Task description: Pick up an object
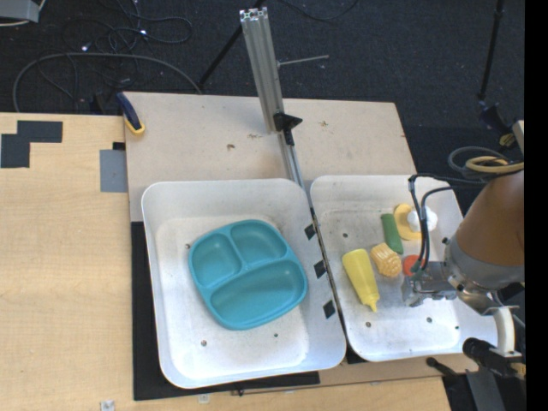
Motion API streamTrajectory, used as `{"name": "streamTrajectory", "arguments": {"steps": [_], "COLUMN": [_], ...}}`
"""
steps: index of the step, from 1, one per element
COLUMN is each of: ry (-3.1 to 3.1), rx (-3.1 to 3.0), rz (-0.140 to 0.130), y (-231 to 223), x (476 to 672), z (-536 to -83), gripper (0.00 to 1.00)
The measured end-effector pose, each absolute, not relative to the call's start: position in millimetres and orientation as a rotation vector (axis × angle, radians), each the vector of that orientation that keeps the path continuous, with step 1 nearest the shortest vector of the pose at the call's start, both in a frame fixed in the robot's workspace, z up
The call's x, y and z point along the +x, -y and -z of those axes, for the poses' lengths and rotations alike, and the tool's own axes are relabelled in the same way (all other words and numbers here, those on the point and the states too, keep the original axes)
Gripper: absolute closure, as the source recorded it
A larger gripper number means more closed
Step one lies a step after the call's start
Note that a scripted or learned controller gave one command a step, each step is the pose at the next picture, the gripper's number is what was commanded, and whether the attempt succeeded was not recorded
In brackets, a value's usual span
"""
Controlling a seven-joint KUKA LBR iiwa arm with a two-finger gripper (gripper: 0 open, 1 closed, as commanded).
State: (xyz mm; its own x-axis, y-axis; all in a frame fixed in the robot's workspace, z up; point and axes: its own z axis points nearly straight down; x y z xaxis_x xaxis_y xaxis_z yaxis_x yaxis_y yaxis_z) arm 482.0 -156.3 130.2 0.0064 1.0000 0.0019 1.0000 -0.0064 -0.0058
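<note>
While the arm (492,229) reaches in from the right over the right bin (402,336), its end effector (419,291) hangs low above that bin's floor, and I cannot tell how it is set. 4 objects lie just to its left and above it. A yellow bottle (361,276) lies on its side, nearest the bin's left wall, tilted with its narrow end toward the bottom. A corn cob (386,260) lies just beside the bottle, between it and the end effector. A green piece (391,229) sits above the corn, with a yellow and white item (409,219) touching or nearly touching its right side. Something small and red (410,264) shows right at the end effector. Across the counter (342,135), the left bin (163,255) holds a blue divided plate (248,272) with 3 compartments.
</note>
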Motion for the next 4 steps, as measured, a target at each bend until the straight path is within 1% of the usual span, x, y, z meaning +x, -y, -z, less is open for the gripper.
{"name": "streamTrajectory", "arguments": {"steps": [1, 2, 3, 4], "ry": [2.224, 2.225, 2.222, 2.227], "rx": [-2.222, -2.224, -2.221, -2.213], "rz": [0.002, 0.003, 0.0, 0.001], "y": [161.7, 169.0, 169.7, 110.4], "x": [489.7, 487.0, 487.4, 499.3], "z": [-176.4, -236.5, -257.8, -259.1], "gripper": [1.0, 1.0, 1.0, 1.0]}}
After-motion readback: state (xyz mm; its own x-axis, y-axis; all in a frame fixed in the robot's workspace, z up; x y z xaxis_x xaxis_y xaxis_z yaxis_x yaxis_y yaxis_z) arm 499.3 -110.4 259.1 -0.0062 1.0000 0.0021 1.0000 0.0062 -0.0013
